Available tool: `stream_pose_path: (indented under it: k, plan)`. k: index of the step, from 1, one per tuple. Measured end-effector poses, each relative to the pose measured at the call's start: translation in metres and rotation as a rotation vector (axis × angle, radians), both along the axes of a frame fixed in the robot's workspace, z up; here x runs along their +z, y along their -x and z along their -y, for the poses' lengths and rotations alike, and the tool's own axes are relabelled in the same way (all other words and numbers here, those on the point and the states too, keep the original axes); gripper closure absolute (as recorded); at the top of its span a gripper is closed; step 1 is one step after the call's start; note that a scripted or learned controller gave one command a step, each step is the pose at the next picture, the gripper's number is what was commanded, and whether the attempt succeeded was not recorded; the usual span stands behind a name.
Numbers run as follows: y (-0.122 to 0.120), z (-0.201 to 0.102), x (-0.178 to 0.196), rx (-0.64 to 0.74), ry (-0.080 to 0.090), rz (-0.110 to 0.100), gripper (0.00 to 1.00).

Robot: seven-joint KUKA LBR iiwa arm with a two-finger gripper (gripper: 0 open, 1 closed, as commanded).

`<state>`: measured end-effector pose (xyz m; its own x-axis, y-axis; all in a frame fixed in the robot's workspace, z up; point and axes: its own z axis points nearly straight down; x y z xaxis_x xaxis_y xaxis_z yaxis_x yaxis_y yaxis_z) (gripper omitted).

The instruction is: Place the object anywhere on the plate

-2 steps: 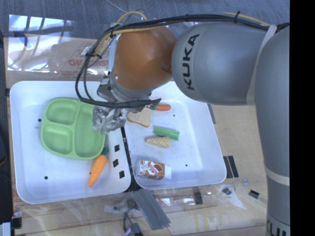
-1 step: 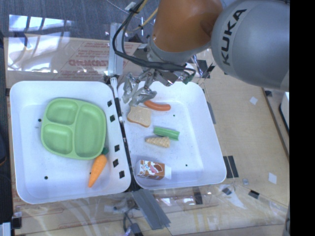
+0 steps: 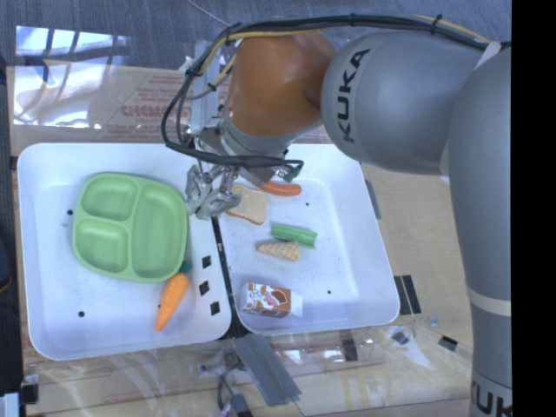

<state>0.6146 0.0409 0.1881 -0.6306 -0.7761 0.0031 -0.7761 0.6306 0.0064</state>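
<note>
Camera view: one gripper [image 3: 208, 196] is hovering over the seam between the two bins, just right of the green plate [image 3: 130, 226]; whether its claw is open or holding anything cannot be told. One carrot [image 3: 172, 301], probably the task's object, is lying just below the plate's lower right corner, in the left bin [image 3: 39, 259]. The approach step is seemingly under way; next, the gripper needs lowering onto an object and closing. Right of the plate are lying one bread slice [image 3: 249, 207], one red piece [image 3: 281, 188], one green stick [image 3: 294, 233], one wafer [image 3: 279, 250] and one packet [image 3: 269, 300].
</note>
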Motion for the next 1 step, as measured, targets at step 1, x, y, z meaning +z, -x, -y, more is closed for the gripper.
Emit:
stream_pose_path:
  k: [1]
  plan:
    - [0.0409, -0.0426, 0.0075, 0.081, 0.000, 0.008, 1.00]
